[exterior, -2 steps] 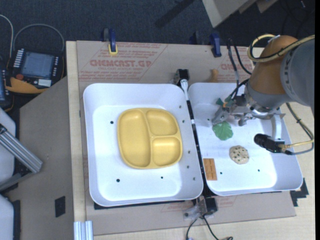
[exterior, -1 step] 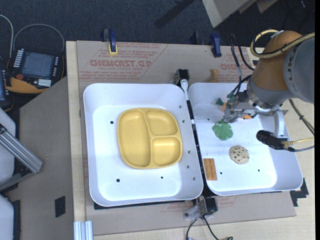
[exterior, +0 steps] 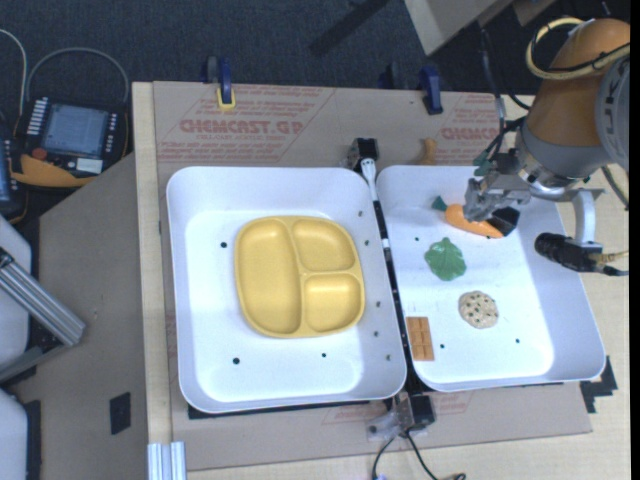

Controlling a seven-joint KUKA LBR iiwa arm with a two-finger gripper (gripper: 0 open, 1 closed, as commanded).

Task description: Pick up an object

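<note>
In the right bin (exterior: 560,358) lie an orange carrot (exterior: 470,222), a green broccoli piece (exterior: 445,259) and a chocolate-chip cookie (exterior: 479,309). My gripper (exterior: 484,202) is down at the back of the right bin, right over the carrot's right end, with its fingers around or touching the carrot. I cannot tell whether the fingers are closed on it. The broccoli lies just in front of the carrot, and the cookie sits nearer the bin's front.
The left bin (exterior: 200,358) holds a yellow divided plate (exterior: 298,274) with three compartments. An orange tag (exterior: 420,338) lies at the right bin's front left. The arm's orange band (exterior: 580,78) and a black cable part (exterior: 565,250) hang over the right bin's far right side.
</note>
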